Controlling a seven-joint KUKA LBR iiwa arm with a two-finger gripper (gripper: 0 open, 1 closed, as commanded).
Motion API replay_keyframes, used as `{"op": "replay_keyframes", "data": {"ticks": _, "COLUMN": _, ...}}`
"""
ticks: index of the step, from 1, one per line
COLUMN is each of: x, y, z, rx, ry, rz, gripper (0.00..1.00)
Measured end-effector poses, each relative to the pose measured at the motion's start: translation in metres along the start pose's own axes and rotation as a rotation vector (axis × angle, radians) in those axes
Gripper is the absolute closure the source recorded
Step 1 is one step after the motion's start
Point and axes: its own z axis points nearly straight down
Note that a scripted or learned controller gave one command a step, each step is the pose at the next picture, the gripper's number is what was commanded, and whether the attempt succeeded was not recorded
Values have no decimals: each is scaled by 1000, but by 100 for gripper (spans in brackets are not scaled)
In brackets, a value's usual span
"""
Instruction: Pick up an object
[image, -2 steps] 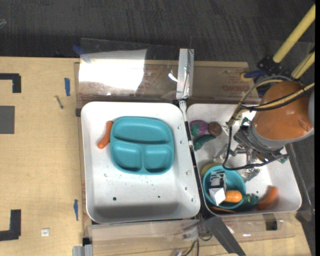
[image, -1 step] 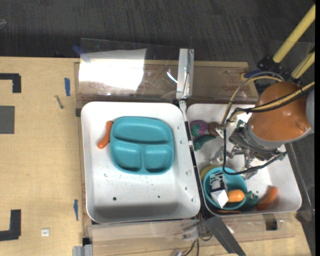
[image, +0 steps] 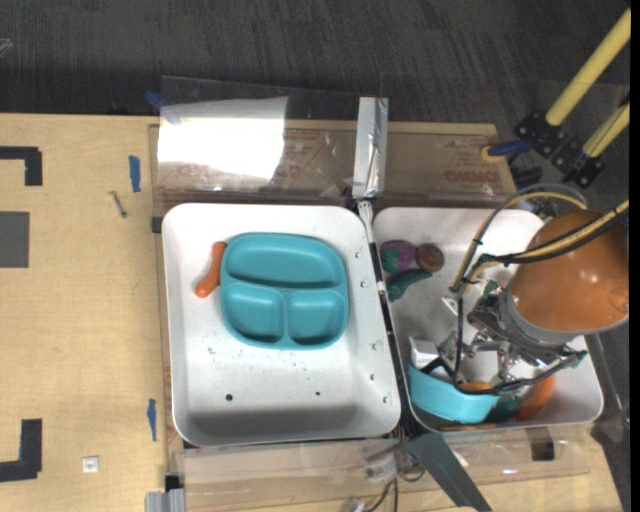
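Two white bins sit side by side: the left bin (image: 190, 390) carries a teal divided tray (image: 283, 288) with an orange carrot-shaped piece (image: 211, 270) touching its left edge. Over the right bin (image: 592, 400), the gripper (image: 478, 372) is low above a teal bowl (image: 452, 397) and an orange object (image: 537, 392) near the front wall; jaw state cannot be determined. A purple item (image: 399, 254) and a brown item (image: 430, 257) lie near the back wall.

My gripper (image: 478, 372) hangs over the right white bin's (image: 430, 232) front edge, while the teal three-compartment plastic tray (image: 284, 288) lies in the left white bin (image: 190, 330), the orange carrot-shaped toy (image: 210, 272) touching its left side.
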Motion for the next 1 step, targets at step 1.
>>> {"op": "replay_keyframes", "data": {"ticks": 1, "x": 41, "y": -47, "z": -6, "rx": -5, "ry": 6, "rz": 145, "gripper": 0}}
